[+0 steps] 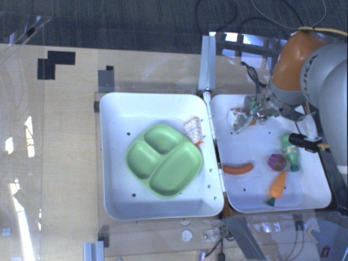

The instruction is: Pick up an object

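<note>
arm: we see our grey arm (326, 75) reaching in from the right, bent down toward the bench | wrist: orange band (291, 58) sits above it, upper right | gripper (255, 110): low, pointing left; we cannot make out its finger spacing

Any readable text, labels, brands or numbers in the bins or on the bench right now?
No text reads clearly.
Small red-and-white packet at the left white bin's right edge: printed, too blurred to read.
Green and purple toy items in the right white bin: no legible markings.
</note>
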